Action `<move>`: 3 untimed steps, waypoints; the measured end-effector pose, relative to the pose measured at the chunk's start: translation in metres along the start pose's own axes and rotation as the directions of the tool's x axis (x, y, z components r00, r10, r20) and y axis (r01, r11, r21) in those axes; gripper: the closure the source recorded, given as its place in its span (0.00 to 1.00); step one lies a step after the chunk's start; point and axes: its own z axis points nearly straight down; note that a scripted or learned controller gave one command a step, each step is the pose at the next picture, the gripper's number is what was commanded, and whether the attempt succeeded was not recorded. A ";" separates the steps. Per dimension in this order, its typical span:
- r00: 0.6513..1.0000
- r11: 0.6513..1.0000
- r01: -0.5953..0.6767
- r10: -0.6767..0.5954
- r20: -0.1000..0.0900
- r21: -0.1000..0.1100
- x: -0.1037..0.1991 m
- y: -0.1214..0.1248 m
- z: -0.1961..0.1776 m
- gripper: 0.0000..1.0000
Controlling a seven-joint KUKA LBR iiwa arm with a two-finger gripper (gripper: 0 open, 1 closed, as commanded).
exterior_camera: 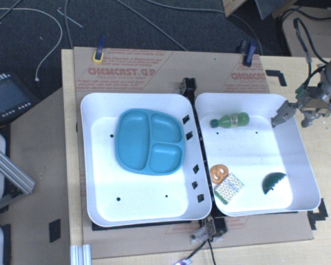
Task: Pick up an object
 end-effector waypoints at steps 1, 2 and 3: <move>1.000 1.000 0.003 -0.003 0.003 -0.013 0.001 0.003 -0.007 0.00; 1.000 1.000 0.003 -0.003 0.002 -0.008 0.002 -0.003 0.037 0.00; 1.000 1.000 0.003 -0.003 0.001 -0.006 0.006 -0.008 0.097 0.00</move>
